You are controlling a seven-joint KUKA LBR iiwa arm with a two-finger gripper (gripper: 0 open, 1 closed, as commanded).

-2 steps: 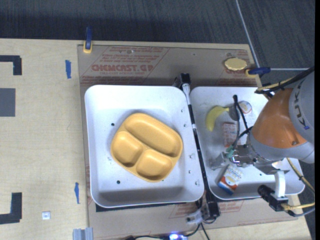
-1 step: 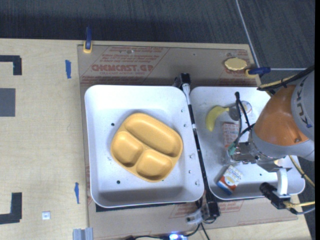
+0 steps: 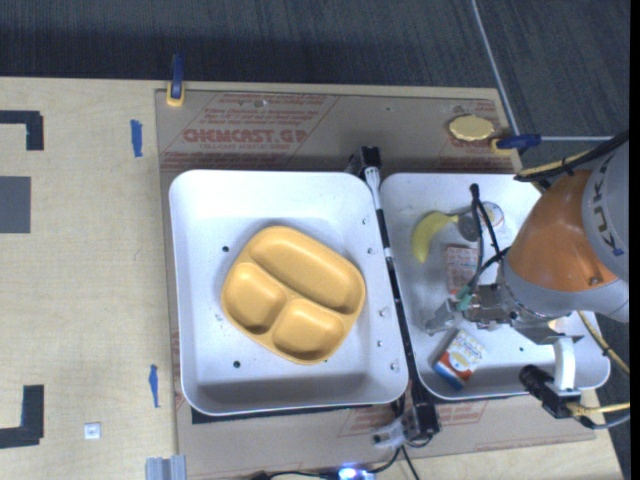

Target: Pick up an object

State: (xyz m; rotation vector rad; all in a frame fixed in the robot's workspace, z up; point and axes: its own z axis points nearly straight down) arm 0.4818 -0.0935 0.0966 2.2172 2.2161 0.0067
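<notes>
A tan bench [image 3: 80, 298] bore two bins. The left bin [image 3: 200, 368] held a yellow tray [image 3: 292, 293]. The gripper [image 3: 455, 313] hung over the right bin [image 3: 420, 193]; its grasp could not be told.

Even overhead light, bright on the white bins [image 3: 190, 268] (mild glare), soft shadows inside their walls, slight overall blur.

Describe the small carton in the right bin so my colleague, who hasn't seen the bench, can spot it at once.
Start at the right bin, the one the arm reaches over. Look toward its near edge, just below the tool: the small carton lies there. It is white with orange and blue print, unlike the plain yellow banana further back.
</notes>
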